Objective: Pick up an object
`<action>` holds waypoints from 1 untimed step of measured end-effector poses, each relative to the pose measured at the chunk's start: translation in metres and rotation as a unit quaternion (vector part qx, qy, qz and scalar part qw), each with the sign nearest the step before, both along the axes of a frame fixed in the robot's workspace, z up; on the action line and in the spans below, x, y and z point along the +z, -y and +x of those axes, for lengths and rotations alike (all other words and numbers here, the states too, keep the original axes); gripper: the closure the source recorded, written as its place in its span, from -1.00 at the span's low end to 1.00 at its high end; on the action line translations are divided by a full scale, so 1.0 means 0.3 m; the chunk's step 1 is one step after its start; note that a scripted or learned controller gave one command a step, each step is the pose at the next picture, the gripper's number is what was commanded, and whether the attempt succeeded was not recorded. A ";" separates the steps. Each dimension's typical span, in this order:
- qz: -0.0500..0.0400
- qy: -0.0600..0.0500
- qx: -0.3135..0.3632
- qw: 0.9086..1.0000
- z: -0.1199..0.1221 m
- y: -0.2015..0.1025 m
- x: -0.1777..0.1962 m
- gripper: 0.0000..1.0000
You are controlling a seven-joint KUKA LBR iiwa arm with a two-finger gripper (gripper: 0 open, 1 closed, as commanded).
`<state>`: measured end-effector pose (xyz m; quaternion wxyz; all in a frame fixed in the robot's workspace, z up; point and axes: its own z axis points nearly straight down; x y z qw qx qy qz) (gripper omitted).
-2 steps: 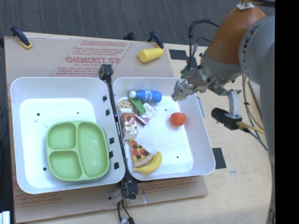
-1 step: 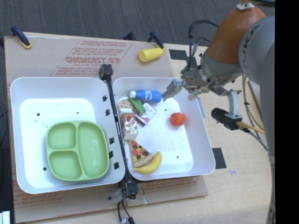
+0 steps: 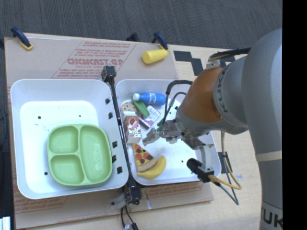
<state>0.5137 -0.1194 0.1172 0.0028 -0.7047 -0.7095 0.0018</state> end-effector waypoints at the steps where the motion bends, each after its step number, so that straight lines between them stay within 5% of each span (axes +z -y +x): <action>1: 0.000 0.001 -0.002 1.000 -0.127 0.262 -0.086 -1.00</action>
